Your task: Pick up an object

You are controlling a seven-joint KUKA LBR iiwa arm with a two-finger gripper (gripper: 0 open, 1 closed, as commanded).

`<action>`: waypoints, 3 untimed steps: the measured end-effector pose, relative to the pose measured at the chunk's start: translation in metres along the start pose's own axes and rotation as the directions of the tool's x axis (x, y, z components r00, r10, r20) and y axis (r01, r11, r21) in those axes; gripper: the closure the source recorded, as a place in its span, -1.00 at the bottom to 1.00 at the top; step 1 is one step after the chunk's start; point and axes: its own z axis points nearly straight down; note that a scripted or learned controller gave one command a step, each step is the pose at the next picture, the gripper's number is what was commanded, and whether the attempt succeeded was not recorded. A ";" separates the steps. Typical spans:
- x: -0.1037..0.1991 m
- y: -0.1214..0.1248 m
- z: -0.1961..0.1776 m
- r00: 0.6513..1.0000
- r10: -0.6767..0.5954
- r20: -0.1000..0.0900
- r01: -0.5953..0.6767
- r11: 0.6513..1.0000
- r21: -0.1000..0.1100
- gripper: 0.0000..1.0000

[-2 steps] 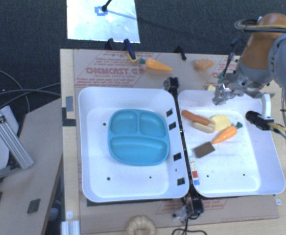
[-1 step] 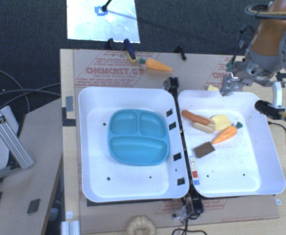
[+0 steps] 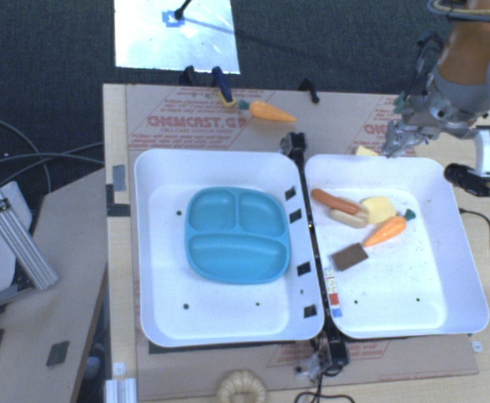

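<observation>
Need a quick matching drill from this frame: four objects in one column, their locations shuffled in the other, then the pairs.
Objects:
1. blue three-compartment plastic plate
2. orange toy carrot with green tip
3. brown flat rectangular block
4. orange toy carrot with blue clip at its end

Locations:
A. on the cardboard behind the bins
B. middle of the left white bin
C. right white bin, right of the yellow wedge
D. right white bin, nearest its front-left part

Pairs: 1-B, 2-C, 3-D, 4-A
</observation>
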 end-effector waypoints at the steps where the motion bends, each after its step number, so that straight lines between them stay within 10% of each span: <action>1: 0.046 -0.027 -0.011 1.000 -0.003 -0.002 0.003 1.000 0.004 1.00; 3: 0.143 -0.094 0.012 1.000 -0.002 -0.002 0.002 1.000 0.009 1.00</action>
